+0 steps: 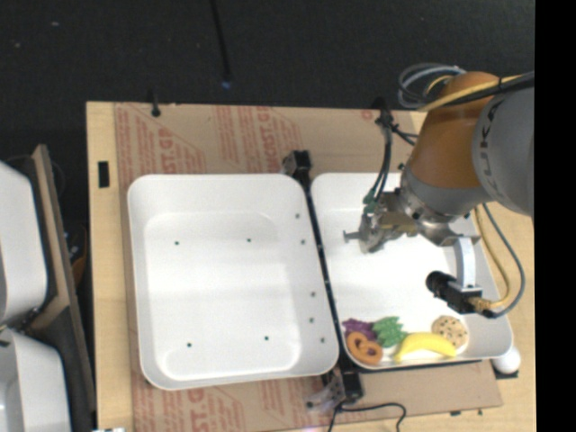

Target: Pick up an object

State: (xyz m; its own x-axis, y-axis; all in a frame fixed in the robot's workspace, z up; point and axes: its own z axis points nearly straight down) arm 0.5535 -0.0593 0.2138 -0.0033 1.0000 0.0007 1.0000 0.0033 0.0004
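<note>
Where the right bin [355, 207] meets its near edge, the small objects lie together in a row: a bunch of purple grapes [356, 328] above an orange ring-shaped piece [365, 349], a green leafy piece [390, 330], a yellow banana [423, 346] and a round cookie with dark chips [450, 331]. The grapes and the ring sit close to the near left corner of that bin, the cookie more toward the near right corner — the banana lies between them, along the near wall.

The gripper [371, 233] is in the far half of the same bin, well apart from the objects, and nothing is seen between its fingers; if they are spread or closed, I cannot tell. The grey arm with its orange band [454, 142] comes over the far right corner of the bin. The left bin [220, 282] stands just beside it on the bench [198, 142].
</note>
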